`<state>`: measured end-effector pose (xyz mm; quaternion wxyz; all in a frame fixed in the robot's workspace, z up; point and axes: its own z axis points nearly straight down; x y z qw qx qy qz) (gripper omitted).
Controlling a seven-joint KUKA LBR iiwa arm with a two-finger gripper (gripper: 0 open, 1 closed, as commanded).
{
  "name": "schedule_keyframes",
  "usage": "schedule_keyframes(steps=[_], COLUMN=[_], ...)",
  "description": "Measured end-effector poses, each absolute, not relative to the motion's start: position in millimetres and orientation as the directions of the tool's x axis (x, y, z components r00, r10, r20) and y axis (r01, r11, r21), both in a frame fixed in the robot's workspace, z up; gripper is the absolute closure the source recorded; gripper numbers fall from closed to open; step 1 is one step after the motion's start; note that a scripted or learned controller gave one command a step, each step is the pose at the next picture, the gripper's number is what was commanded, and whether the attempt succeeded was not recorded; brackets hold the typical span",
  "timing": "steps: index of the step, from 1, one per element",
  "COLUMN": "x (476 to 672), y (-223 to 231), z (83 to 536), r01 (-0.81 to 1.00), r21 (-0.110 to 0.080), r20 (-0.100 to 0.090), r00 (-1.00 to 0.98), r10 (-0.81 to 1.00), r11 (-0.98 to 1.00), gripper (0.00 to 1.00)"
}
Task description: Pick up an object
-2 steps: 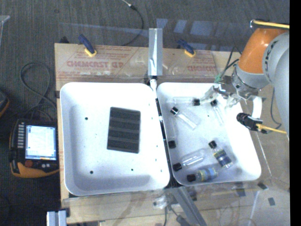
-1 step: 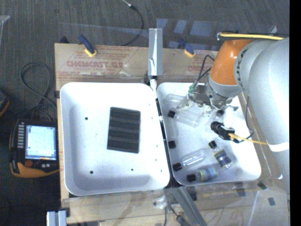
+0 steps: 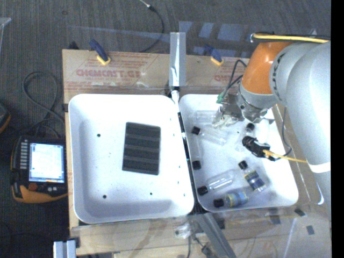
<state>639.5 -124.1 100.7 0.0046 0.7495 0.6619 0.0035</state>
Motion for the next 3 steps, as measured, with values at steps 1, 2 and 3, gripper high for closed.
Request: schedule_keyframes(steps=[1,2,3], x=[639.0,638.8,638.4], y=[-124.3,-124.0,-124.0], z=[100.2,108.8,108.6], r01=[0.992,0.992,0.992], r21=[0.01,0.009,0.007], r20=[-0.001,0.0,0.0], r00=[0.124,0.124,0.124], r10=[0.992,0.992,0.992], r11=[-0.124,-0.124,-0.124], gripper=[0.0,1.0,0.0])
